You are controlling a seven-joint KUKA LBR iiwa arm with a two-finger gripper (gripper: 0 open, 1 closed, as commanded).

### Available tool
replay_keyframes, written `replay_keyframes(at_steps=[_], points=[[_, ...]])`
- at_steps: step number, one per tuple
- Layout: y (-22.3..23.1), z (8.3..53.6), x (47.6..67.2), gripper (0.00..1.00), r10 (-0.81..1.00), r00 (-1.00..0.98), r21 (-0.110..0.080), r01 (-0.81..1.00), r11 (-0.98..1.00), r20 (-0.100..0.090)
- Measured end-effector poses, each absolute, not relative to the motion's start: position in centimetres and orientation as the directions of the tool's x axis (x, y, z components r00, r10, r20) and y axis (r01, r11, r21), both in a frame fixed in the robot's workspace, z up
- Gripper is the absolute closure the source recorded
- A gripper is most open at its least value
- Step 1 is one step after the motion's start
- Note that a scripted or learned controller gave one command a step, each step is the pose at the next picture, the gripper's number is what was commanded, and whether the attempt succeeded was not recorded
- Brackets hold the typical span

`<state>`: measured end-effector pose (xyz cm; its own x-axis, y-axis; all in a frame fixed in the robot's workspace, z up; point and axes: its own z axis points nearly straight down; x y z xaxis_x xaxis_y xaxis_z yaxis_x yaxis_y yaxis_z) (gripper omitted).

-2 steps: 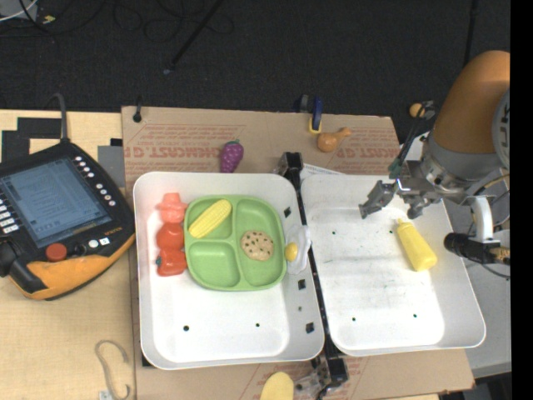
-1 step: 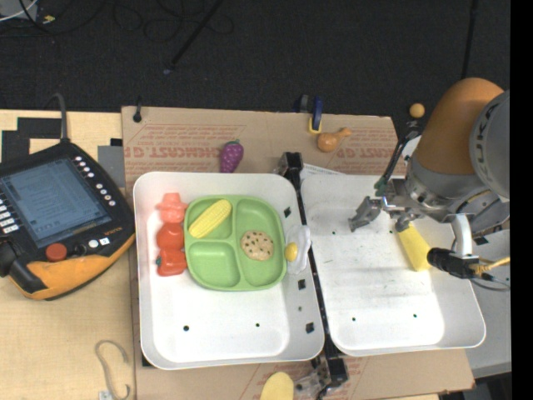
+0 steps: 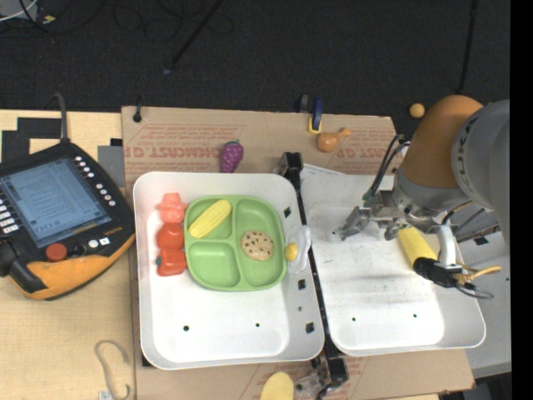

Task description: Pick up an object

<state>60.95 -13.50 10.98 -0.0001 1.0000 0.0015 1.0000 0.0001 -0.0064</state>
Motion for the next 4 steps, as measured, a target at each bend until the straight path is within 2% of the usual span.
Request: replay_keyframes(at_steps=[1, 2, 3, 4], points=[[-13.3, 8.6, 60.9, 0.0, 1.0, 0.002, -0.005, 1.0, -0.002, 0.001], [-13.4, 9.8, 61.0, 1.0, 1.0, 0.006, -0.003, 1.0, -0.006, 0.001], [-14.0, 16.1, 61.0, 1.0, 1.0, 0.009, 0.004, 1.0, -0.009, -0.001], [-14.2, 20.4, 60.7, 1.0, 1.0, 0.008, 0.002, 1.0, -0.008, 0.0]])
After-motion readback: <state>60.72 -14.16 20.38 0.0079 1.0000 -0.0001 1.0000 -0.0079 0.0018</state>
